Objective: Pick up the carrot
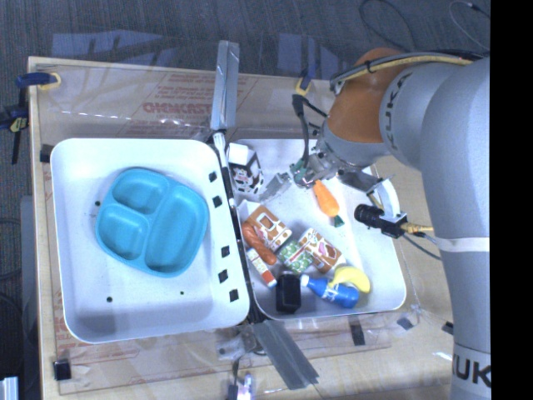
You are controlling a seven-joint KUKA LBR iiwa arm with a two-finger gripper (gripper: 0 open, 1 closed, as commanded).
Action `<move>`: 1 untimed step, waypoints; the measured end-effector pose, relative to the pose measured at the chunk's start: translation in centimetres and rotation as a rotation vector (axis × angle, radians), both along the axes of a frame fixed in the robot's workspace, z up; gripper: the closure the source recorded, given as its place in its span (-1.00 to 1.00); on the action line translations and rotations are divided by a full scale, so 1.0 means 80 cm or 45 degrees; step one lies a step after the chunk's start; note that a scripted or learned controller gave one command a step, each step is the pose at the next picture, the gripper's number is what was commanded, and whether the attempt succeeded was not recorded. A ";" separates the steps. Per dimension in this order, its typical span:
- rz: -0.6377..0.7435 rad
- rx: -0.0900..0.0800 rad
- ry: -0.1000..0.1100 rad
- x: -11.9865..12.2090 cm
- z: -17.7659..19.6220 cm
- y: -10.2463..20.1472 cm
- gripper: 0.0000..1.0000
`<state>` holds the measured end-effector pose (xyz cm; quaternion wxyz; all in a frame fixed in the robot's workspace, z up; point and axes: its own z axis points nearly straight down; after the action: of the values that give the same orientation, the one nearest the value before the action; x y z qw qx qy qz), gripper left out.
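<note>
The carrot (pixel 326 198) is a short orange piece with a green tip pointing toward the front. It lies in the right bin (pixel 387 261), toward its back right. My gripper (pixel 303 172) hangs over the back of that bin, just up and left of the carrot's orange end and very near it. From this angle I cannot tell whether it touches the carrot. The grey arm with its orange band (pixel 366 111) reaches in from the right, above the bin's far edge.
The right bin also holds a small white and black carton (pixel 242 170), a brown box (pixel 266 227), a sausage (pixel 255 247), a green and red packet (pixel 313 253), a banana (pixel 351 277), a blue bottle (pixel 330 292) and a black item (pixel 287 293). A blue divided plate (pixel 151 220) lies in the left bin (pixel 75 298).
</note>
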<state>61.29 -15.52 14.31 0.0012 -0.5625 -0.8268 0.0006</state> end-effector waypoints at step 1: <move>0.002 -0.001 -0.001 -0.020 -0.057 -0.069 -1.00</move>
<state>59.69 -21.05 9.73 0.0008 -0.5620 -0.8272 0.0006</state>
